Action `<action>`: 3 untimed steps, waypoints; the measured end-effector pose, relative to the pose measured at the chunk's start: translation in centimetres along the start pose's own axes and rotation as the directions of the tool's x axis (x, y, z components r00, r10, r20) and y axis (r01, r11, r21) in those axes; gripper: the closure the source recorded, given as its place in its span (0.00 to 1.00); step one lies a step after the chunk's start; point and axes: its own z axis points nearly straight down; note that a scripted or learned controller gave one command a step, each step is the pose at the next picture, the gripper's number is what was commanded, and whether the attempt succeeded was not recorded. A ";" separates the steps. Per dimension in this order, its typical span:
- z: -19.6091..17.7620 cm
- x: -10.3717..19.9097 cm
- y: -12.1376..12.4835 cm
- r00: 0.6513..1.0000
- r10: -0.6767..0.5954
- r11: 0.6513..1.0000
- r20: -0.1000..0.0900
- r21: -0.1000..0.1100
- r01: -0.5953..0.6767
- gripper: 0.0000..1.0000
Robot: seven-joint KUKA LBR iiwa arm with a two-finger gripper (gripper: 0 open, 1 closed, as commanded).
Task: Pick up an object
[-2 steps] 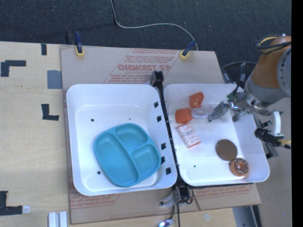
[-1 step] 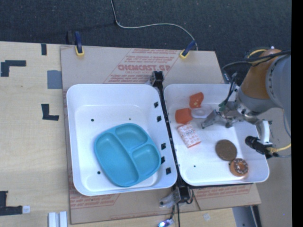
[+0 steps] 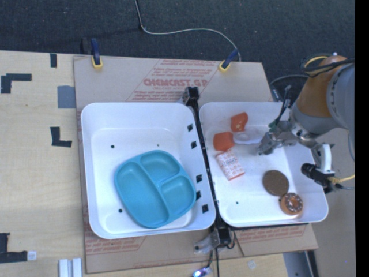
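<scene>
Orange block (image 3: pixel 239 121) just left of pincer (image 3: pixel 266 146); arm reaching from right, finger state unclear.

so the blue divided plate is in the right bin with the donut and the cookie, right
Not quite. The camera view shows the blue divided plate lying alone in the left bin. The donut and the cookie are in the right bin, as you said.

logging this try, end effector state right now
end effector: over the right bin; open or closed cannot be told, nothing visibly held
</scene>
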 end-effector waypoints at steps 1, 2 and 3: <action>-6.2 -0.3 -0.4 1.000 0.002 1.000 -0.001 -0.004 -0.002 1.00; -11.0 -1.2 -0.1 1.000 0.001 1.000 0.000 -0.004 -0.001 1.00; -13.2 -1.1 0.0 1.000 0.001 1.000 -0.002 -0.001 -0.001 1.00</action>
